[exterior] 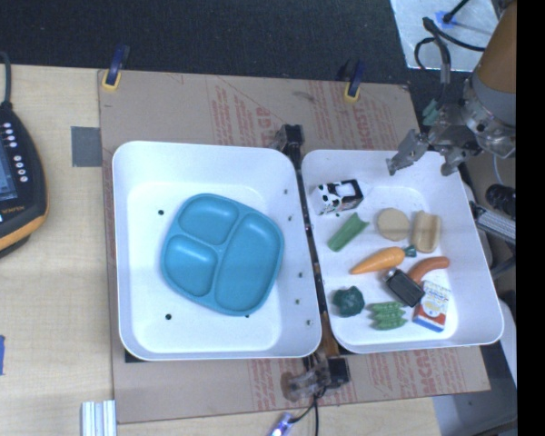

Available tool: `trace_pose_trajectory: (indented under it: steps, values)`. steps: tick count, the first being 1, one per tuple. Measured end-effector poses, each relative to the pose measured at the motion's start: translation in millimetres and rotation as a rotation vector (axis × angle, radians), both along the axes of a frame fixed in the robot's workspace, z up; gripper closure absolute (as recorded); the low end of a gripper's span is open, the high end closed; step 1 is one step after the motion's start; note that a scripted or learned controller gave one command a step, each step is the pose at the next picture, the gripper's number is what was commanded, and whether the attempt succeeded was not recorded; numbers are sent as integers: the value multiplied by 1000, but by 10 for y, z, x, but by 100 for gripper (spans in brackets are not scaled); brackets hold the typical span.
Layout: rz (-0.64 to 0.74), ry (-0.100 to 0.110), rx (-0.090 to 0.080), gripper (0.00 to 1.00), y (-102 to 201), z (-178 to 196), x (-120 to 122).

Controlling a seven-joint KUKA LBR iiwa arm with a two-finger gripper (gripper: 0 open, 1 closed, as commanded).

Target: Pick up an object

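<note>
Tool (429, 155) is seen above the right bin's (490, 321) far edge — fingers spread, nothing pinched. Toys lie in that bin — carrot (378, 261), cow (338, 195); a blue tray (222, 253) sits in the left bin (132, 334).

Faint red print on cardboard sheet (254, 112), small carton (433, 305) label, both unreadable

The end effector (429, 158) hovers with fingers spread over the far edge of the right bin (483, 330), holding nothing. That bin holds a toy cow (338, 195), carrot (378, 261), and broccoli (348, 302). A blue divided plate (222, 253) lies in the left bin (136, 334).
</note>
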State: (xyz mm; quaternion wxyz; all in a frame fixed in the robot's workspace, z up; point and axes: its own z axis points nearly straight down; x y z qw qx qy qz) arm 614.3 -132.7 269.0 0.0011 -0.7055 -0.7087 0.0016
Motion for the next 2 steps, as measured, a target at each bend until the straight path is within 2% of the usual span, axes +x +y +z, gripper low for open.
trace_pose_trajectory:
  steps: [1, 2]
  values:
    - [0, 2, 0, 0, -174, -1146, -340]
    - [1, 2, 1, 0, -288, -1782, -905]
